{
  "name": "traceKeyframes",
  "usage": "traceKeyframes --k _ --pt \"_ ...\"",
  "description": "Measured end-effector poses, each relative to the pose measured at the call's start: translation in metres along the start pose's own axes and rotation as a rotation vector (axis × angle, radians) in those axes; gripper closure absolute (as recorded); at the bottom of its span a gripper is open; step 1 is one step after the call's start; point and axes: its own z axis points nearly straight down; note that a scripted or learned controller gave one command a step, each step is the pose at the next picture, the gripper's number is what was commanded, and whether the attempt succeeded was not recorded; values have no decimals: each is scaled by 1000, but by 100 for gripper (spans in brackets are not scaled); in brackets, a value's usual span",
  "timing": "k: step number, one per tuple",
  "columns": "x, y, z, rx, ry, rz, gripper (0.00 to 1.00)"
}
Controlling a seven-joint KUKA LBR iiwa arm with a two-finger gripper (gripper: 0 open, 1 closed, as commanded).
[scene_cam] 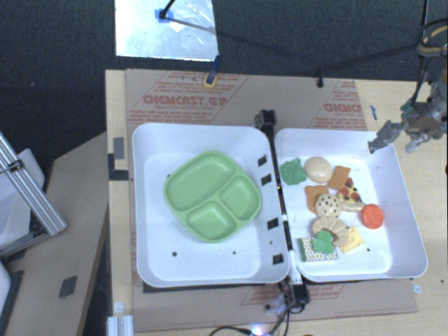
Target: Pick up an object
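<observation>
Several toy foods (333, 208) cluster in the right bin (399, 208), within reach of the gripper (395, 137) hovering at its far corner; finger state unclear.

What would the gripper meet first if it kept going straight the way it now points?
The gripper points down and left over the right bin's upper right corner. Going straight on, it would probably meet the bin's bare white floor first, short of the orange block. Its height is hard to judge.

fixed overhead camera, slanted down, both bins (203, 135)
</observation>
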Motion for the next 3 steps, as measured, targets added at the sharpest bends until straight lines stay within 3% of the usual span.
traceKeyframes --k 1,3 --pt "1 2 -8 -12 -2 -3 0" --pt "12 10 78 -11 -3 -7 0"
